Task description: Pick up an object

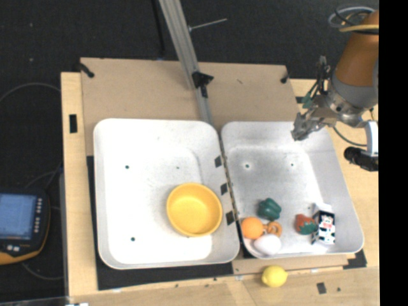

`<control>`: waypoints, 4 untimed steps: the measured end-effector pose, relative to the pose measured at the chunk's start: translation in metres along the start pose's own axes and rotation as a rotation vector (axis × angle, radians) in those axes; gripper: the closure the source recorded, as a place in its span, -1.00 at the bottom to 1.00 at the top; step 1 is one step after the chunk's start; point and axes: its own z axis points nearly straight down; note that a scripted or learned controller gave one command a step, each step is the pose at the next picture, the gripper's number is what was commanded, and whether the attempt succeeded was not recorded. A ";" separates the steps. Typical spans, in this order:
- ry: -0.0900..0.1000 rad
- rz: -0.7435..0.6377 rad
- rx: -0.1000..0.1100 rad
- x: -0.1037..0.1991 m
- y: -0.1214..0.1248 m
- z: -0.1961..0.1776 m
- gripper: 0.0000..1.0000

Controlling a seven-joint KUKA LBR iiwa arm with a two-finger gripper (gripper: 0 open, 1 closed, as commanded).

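Grey arm (354,62) cut off at right; pincer (301,131) state unreadable over right bin (280,152).

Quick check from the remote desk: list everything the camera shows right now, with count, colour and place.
Bins: two, white, side by side on the bench.
Bowl: one, yellow, left bin, near its right wall.
Green object: one, right bin, lower middle.
Orange ball: one, right bin, lower left corner.
White egg-shaped object: one, just below the orange ball.
Red-and-green object: one, right bin, lower right.
Small carton: one, white with dark marks, beside it.
Lemon: one, yellow, on the bench below the right bin.
Handheld screen: one, left edge.
Arm: one, orange and grey, upper right.
Gripper: one, over the right bin's top edge.
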 end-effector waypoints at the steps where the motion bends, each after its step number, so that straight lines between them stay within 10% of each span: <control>1: 0.001 -0.004 0.000 0.059 0.006 -0.012 1.00; 4: -0.001 0.002 0.002 0.207 0.011 -0.022 1.00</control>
